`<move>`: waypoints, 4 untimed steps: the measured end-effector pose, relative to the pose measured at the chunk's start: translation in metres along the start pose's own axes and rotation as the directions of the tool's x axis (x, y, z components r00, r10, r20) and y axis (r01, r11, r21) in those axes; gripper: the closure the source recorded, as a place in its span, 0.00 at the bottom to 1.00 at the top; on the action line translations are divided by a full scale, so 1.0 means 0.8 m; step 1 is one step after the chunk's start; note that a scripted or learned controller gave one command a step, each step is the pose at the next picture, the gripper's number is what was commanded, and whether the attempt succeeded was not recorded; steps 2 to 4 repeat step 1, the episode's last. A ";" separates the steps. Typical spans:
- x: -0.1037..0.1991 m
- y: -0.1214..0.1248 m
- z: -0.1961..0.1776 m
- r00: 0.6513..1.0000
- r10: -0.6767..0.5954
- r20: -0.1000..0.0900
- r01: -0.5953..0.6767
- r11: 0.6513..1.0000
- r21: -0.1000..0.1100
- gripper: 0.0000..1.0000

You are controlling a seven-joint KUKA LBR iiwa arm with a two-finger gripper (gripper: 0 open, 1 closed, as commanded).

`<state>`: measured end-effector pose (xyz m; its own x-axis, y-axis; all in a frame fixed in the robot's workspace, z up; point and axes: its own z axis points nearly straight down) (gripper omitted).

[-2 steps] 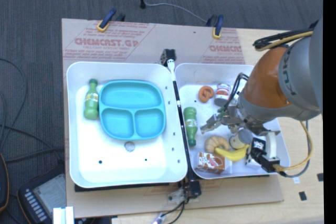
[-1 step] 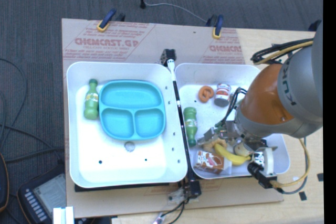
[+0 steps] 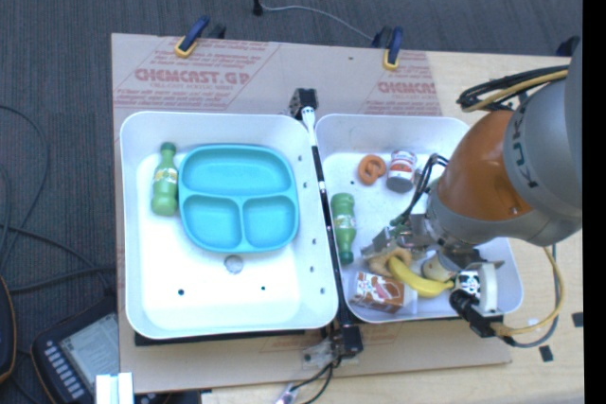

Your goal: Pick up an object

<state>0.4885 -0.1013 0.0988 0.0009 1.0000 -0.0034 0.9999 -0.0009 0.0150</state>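
**Arm low over right bin, wrist above the banana pile**

The KUKA arm point(image 3: 511, 170) reaches in from the right and bends down into the right bin point(image 3: 445, 124). Its wrist sits over the bin's near-right part, so the gripper point(image 3: 409, 239) is mostly masked by the arm's own body. Open or shut: cannot tell from this angle, and nothing is seen held.

Likely target, judged by where the wrist points: the banana point(image 3: 417, 277), lying curved on the bin floor just below the gripper, w/ a brown snack packet point(image 3: 379, 291) touching or just beside its left end. Banana lies flat and crowded, so a clean top-down pinch looks awkward; neighbours may get nudged.

Other stuff in the right bin: a green bottle point(image 3: 343, 224) on its side along the left wall, an orange ring point(image 3: 372, 168) and a small can point(image 3: 402, 169) near the far side, well apart from the wrist. A black-and-white part point(image 3: 476, 290) w/ cabling hangs off the arm near the bin's near-right corner.

Left bin point(image 3: 142, 298) holds a blue divided tray point(image 3: 237, 199) w/ another green bottle point(image 3: 165, 180) just beside its left edge, plus a small round greyish item point(image 3: 233, 265) near the tray's front. None of these is in the arm's way. Two clamps point(image 3: 193, 35) pin the board at the far edge.
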 end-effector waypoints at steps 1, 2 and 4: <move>0.075 0.017 -0.107 1.000 -0.002 -0.003 0.002 1.000 0.015 1.00; 0.075 0.017 -0.107 1.000 -0.002 -0.003 0.002 1.000 0.015 1.00; 0.075 0.017 -0.107 1.000 -0.002 -0.003 0.002 1.000 0.015 1.00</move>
